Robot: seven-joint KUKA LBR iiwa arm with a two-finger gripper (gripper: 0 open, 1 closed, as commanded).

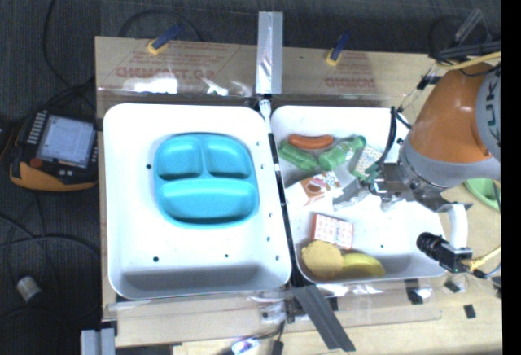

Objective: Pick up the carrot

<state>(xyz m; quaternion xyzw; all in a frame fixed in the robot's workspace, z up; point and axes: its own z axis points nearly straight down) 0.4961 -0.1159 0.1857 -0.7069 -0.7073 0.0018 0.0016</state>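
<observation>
The claw (356,186) hung low over the middle of the right bin (374,113); whether it was open or closed could not be told. The carrot (311,141) lay near that bin's back wall, apart from the claw, beside green vegetables (321,155). A patterned red card (332,230) and a yellow item (340,262) sat toward the front. The left bin (130,264) held a blue sectioned plate (206,178).
</observation>
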